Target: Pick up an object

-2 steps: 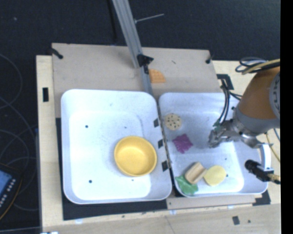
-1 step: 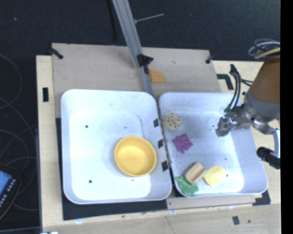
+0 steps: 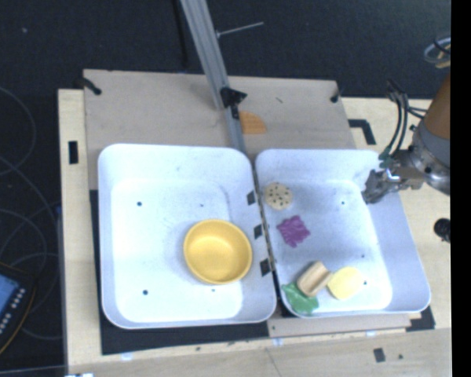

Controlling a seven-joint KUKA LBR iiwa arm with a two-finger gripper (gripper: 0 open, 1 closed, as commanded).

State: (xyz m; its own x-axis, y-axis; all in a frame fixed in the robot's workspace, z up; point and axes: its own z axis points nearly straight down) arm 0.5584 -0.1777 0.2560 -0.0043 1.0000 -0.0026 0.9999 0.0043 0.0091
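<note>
The gripper point(image 3: 376, 188) hangs over the right bin's point(image 3: 392, 234) upper right rim, with the arm's grey wrist and orange band behind it at the frame's right. In the right bin lie a round speckled beige piece point(image 3: 278, 195), a purple lumpy object point(image 3: 293, 230), a tan block point(image 3: 313, 276), a yellow lemon-like object point(image 3: 345, 283) and a green object point(image 3: 300, 300) at the near left corner. A yellow bowl point(image 3: 217, 250) rests in the left bin point(image 3: 141, 203). Nothing shows between the fingers.
A grey metal rail point(image 3: 208, 53) slants from the top down to the gap between the bins. An orange patch point(image 3: 251, 123) lies on the bench behind them. Cables trail at the right edge.
</note>
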